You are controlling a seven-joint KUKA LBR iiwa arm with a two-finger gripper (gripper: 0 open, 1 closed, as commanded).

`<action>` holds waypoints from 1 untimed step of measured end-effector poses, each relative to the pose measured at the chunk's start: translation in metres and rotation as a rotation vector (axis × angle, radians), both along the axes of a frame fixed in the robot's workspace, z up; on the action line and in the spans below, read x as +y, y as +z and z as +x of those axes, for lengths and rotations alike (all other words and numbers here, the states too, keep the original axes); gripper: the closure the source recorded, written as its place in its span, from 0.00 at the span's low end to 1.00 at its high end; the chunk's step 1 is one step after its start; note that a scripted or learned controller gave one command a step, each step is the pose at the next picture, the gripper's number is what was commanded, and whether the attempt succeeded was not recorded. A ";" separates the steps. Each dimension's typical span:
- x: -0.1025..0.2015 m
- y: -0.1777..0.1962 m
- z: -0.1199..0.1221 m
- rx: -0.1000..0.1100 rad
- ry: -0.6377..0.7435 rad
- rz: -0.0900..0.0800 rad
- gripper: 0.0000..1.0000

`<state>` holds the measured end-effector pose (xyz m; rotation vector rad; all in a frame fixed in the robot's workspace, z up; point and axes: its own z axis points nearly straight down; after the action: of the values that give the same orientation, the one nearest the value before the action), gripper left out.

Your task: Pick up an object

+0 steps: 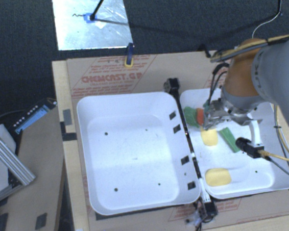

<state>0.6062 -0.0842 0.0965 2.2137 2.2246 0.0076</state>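
The two-finger gripper (210, 121) at the end of the grey arm with the orange band (256, 77) is seen lowered into the right shallow white plastic bin (279, 177), near that bin's upper left part. Whether anything is held there cannot be told, since the metal parts at the tip are small and blurred against the bin floor.

Just below the tip, a small pale yellow rounded block (210, 138) is lying on the bin floor, touching or almost touching the gripper; which of the two cannot be made out. To the left of the tip, a green soft-looking piece (190, 115) is found against the bin's left side, with a small red-orange item (200, 116) just beside it, next to the gripper. A green flat oblong strip (230, 140) is laid at a slant just right of the yellow block. Nearer the front of the same bin, well apart from the gripper, a larger yellow oval lump (218, 177) is resting.

A black part (249, 147) with a yellow cable (280, 158) is seen over the right bin, below the wrist.

The left shallow white plastic bin (95, 158) is placed beside the right one, the two being joined by a black strip with clips (186, 144). Both bins are borne on a brown cardboard sheet with red printing (112, 76). Behind the cardboard, a shiny silver square sheet (92, 19) is lying on the dark floor.
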 end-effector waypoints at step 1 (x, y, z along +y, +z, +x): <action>0.087 0.095 0.059 -0.010 0.009 0.002 1.00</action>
<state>0.6654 0.0025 0.1917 2.1997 2.2304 0.0203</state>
